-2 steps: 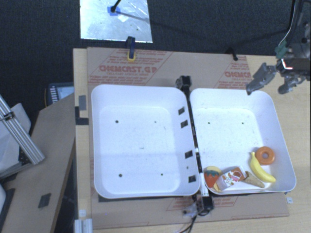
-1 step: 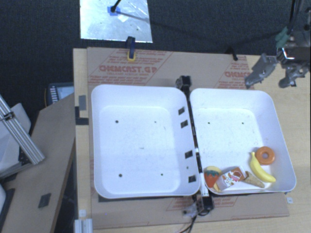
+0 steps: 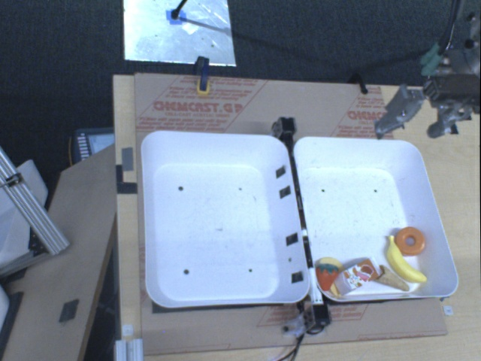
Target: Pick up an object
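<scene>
Two bins sit side by side. Toys lie in the right bin's (image 3: pixel 361 194) near corner: banana (image 3: pixel 403 262), orange ring (image 3: pixel 410 240), carton (image 3: pixel 356 275). Gripper (image 3: pixel 419 119) hangs above the far edge, fingers spread open, holding nothing.

A robotics lab: white bins (image 3: pixel 214 145) clamped on a test bench (image 3: pixel 248 96).

You see two bins (image 3: pixel 218 145) of smooth, matt white plastic on a pale wood-look counter (image 3: pixel 90 201). The banana (image 3: pixel 402 262) and orange ring (image 3: pixel 410 240) look like glossy plastic. The gripper (image 3: pixel 421 115) is dull grey metal.
</scene>
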You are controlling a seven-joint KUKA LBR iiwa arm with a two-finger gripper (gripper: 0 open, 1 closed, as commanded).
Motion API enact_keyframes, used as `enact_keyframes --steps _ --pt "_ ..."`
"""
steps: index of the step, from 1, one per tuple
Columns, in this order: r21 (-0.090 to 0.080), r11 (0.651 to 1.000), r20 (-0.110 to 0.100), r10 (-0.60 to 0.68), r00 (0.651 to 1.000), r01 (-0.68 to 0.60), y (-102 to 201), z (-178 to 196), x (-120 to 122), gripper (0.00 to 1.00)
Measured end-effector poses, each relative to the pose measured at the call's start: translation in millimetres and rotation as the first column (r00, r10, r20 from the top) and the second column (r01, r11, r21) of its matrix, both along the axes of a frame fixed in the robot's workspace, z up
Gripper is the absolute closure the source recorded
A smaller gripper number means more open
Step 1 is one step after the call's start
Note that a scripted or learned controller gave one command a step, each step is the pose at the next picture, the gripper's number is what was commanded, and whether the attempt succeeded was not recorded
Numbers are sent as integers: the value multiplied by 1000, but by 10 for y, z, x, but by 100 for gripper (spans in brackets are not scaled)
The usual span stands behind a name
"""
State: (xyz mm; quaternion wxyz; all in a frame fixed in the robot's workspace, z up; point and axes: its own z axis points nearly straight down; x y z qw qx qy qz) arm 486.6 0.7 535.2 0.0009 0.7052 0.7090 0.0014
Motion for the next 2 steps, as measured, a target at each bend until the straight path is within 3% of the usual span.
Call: enact_keyframes --steps 2 --pt "0 1000 -1 1 1000 -1 216 -2 -1 0"
